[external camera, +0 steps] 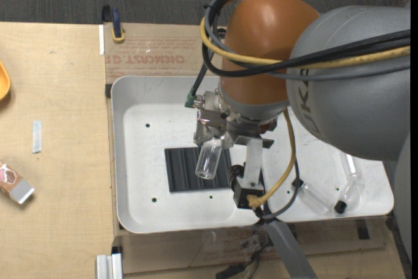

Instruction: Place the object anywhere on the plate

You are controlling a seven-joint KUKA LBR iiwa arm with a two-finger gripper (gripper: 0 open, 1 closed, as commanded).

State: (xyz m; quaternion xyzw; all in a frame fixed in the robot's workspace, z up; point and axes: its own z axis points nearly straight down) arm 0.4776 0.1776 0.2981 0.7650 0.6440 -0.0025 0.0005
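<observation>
One item sits at the centre of the figure; what is it? (Reader)

It is a clear bottle (pixel 208 161), tilted, with its upper end caught between the fingers of the claw (pixel 214 138), which is closed on it. (Legend)

Where does it lie relative to the plate? (Reader)

The bottle overlaps the right part of the black ribbed plate (pixel 189 170). The slanted view does not settle whether its lower end touches the plate. The plate itself rests on the floor of the white bin (pixel 130 140). (Legend)

What else lies in that bin? (Reader)

Near the right end is a second clear bottle (pixel 345 196) with a black cap, well apart from the plate. (Legend)

And outside the bin? (Reader)

On the tan bench (pixel 59 75) to the left are a small white strip (pixel 36 137) and a wrapped packet (pixel 14 183). (Legend)
</observation>
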